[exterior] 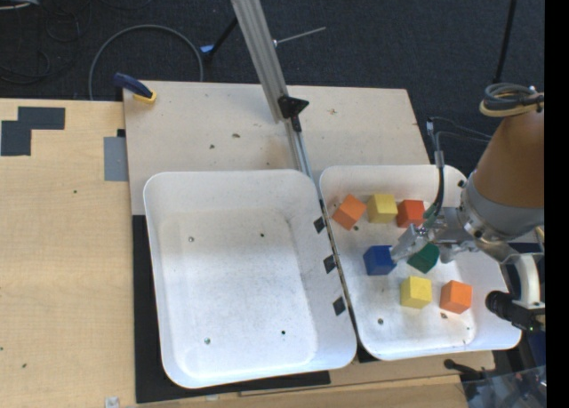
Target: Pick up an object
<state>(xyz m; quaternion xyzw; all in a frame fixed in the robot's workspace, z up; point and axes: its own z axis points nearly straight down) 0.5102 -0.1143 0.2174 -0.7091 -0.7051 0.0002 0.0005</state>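
Observation:
Several coloured blocks lie in the right bin [444, 340]. An orange block [349, 211], a yellow block [383, 207] and a red block [410, 212] form a row at the back. Closer to the front sit a blue block [378, 260], a green block [425, 260], a second yellow block [415, 292] and a second orange block [456, 296]. My gripper [421, 246] reaches in from the right and is low over the green block, covering its upper edge. The blue block is just to the left of the gripper.
The left bin [231, 282] adjoins the right one, with black clips [330, 263] along the shared rim. A slanted aluminium bar [263, 51] rises behind the bins. The grey arm with its orange band [516, 166] fills the right side above the bin.

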